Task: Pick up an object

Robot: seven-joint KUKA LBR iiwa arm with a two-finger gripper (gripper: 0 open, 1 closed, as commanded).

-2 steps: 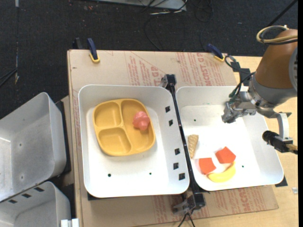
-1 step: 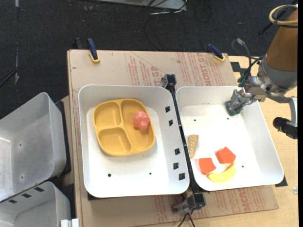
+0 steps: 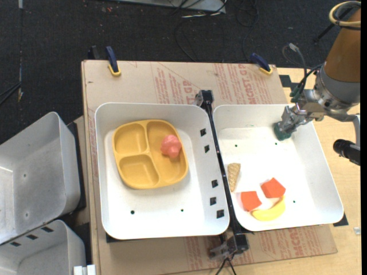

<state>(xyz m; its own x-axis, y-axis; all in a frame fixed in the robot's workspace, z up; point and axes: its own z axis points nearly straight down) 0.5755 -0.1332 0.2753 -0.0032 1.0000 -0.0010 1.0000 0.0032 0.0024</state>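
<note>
Hovering over the right bin's (image 3: 321, 153) far corner, gripper (image 3: 285, 129) with a green-tipped end; grip state impossible to tell. Lying well apart, near front: orange blocks (image 3: 262, 193), banana (image 3: 269, 212), cracker (image 3: 233, 175). Risking closing on nothing, descending this far away.

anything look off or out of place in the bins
Nothing stands out. The yellow divided plate lies flat in the left bin with a pink lump in one compartment; the toy food pieces lie loose in the right bin.
</note>
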